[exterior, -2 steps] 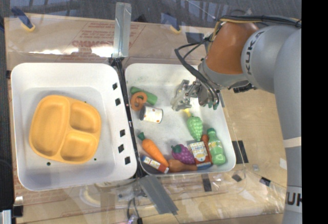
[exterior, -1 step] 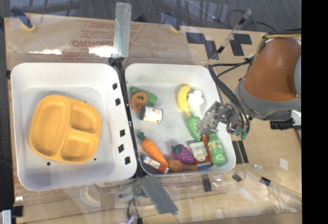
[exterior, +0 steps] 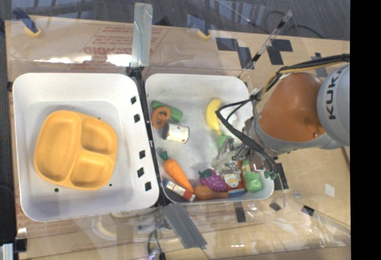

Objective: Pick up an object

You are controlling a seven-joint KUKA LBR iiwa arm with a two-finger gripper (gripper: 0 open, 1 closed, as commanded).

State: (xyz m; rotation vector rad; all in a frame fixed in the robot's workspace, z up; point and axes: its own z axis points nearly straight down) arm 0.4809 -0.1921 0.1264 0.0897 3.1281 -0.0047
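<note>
Several toys crowd the right bin (exterior: pixel 196 81): purple grapes (exterior: pixel 212 181) just beside the claw (exterior: pixel 229 160), carrot (exterior: pixel 177 174) farther left, banana (exterior: pixel 214 114) above. Cables and clutter hide its grip; I cannot tell.

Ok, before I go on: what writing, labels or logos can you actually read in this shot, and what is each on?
"KU": big dark letters on the grey arm, cut off at the frame edge.
Red print on the cardboard sheet behind the bins: there, but too faint to read.
Label on the small can: too small to read.
Packet near the gripper: print blurred.
</note>
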